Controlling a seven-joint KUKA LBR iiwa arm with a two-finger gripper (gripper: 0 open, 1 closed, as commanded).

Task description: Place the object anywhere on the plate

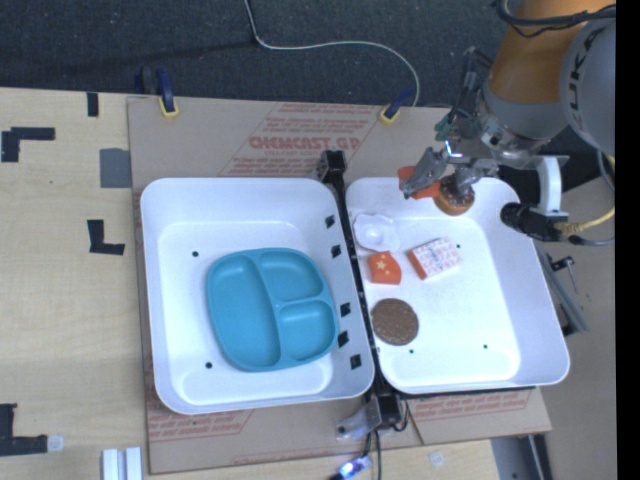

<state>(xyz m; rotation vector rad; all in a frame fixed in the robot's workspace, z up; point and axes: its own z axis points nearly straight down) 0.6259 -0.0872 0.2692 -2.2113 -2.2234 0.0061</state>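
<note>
The blue plate [270,308] in the left bin [160,268] is seen bare, while an orange object [453,200] appears clamped between the gripper [447,180] fingers at the right bin's [520,318] twelve o'clock edge, so transfer remains.

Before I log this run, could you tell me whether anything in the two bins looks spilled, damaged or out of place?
Nothing stands out. The blue plate lies flat in the left bin; the small objects sit loosely in the right bin, with the gripper above its far edge.

Cardboard-topped bench [90,368], dark carpet [120,18]
</note>
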